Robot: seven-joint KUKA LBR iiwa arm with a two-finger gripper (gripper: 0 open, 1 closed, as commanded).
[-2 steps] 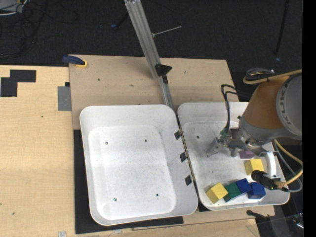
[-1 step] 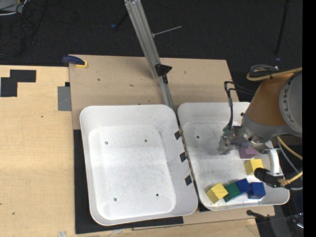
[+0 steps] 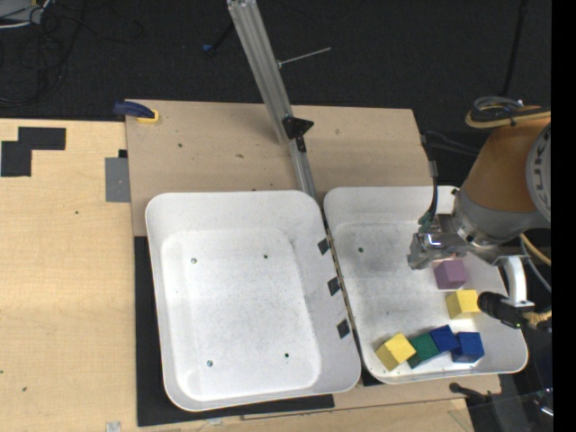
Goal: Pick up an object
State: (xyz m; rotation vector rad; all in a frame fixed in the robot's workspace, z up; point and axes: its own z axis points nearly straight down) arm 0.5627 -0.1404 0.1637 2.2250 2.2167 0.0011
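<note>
Camera view: gripper [image 3: 427, 248] low in the right bin [image 3: 378, 232], just beside the purple block [image 3: 450, 273]. Can't tell how its grip stands or whether it has hold of anything.

Risk, as I judge it: descent lands off-centre and shoves the purple block aside.

Yellow block [image 3: 463, 302] sits just below the purple one, close enough to get bumped. Another yellow block [image 3: 394, 351], a green block [image 3: 423, 348] and two blue blocks [image 3: 455, 343] huddle against the near wall, awkward to reach. Left bin [image 3: 171, 214] well apart.

Grey arm [image 3: 504, 212] with a broad orange band, ending in a small metallic claw [image 3: 427, 246].
</note>
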